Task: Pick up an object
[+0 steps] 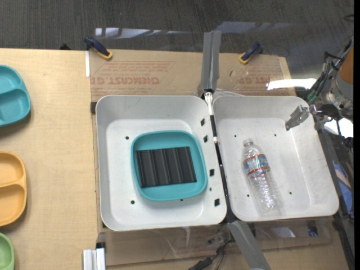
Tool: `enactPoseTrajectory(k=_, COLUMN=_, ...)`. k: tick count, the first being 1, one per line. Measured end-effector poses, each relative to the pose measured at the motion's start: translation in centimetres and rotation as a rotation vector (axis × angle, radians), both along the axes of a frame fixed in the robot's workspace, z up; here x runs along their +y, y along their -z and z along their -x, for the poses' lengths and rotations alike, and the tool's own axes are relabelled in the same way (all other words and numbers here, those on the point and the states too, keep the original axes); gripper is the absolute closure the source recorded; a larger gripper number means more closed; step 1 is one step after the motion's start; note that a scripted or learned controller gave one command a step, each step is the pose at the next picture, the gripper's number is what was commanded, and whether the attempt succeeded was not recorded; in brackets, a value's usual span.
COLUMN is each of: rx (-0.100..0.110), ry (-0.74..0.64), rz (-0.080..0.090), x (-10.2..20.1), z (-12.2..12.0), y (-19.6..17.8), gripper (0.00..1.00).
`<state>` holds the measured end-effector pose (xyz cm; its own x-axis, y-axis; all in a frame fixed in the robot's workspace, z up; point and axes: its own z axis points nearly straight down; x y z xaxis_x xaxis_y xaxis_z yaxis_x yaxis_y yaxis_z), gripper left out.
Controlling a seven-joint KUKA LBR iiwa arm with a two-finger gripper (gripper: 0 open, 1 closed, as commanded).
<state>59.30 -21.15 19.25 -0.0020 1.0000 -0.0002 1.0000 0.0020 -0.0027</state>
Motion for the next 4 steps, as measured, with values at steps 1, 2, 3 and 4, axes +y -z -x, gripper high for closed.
enactPoseTrajectory(k=1, rx=0.0, ry=-0.074, rz=0.0, x=6.8, z=3.6, y=5.1, gripper=0.0)
enactPoseTrajectory(k=2, rx=-0.006, ry=-0.182, rz=0.008, x=9.9, z=7.2, y=9.9, gripper=0.0)
enactPoseTrajectory(k=3, rx=-0.002, ry=-0.063, rz=0.002, x=6.4, z=8.0, y=2.3, gripper=0.0)
enactPoseTrajectory(k=4, rx=-0.008, ry=-0.131, rz=0.012, x=10.1, z=6.1, y=9.3, gripper=0.0)
